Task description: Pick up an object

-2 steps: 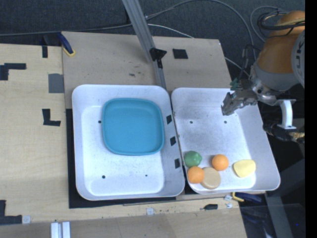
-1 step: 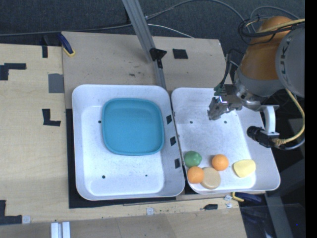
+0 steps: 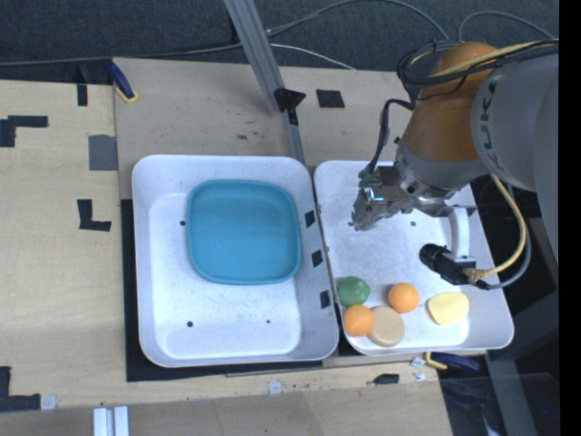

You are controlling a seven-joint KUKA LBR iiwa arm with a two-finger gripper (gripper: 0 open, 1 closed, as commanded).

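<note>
step: reach | tool [image 3: 363, 218]: grip state unclear, hovering over right white bin [image 3: 481, 339] | advice: descend centred on round green ball [image 3: 352, 291], clear of orange ball [image 3: 359, 321]

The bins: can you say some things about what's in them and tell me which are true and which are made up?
1. The blue plate lies in the left bin. True.
2. The green ball is in the left bin. False: it is in the right bin.
3. There are two orange balls. True.
4. The end effector is above the blue plate. False: it is above the right bin.
</note>
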